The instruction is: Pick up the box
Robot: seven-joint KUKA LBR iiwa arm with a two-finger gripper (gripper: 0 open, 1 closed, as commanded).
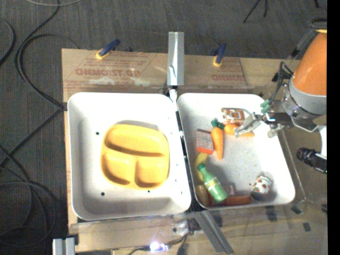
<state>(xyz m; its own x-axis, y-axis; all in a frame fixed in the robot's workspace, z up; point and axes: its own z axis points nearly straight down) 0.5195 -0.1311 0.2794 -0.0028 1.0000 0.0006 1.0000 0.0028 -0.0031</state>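
A small flat pinkish box [204, 140] lies in the right bin [276, 158], near its left wall and just left of a carrot [218, 141]. A second small packet with orange and white print [234, 113] lies near the bin's far side. My gripper [248, 127] hangs over the upper right part of this bin, just right of the printed packet and a small orange piece [229, 127]. It is well to the right of the pinkish box, and I see nothing held in it.
The right bin also holds a green bottle [211, 184], a yellow item [201, 158], a red stick-like item [239, 200] and a round white and brown toy [261, 185]. The left bin [79, 142] holds a yellow divided plate [136, 155].
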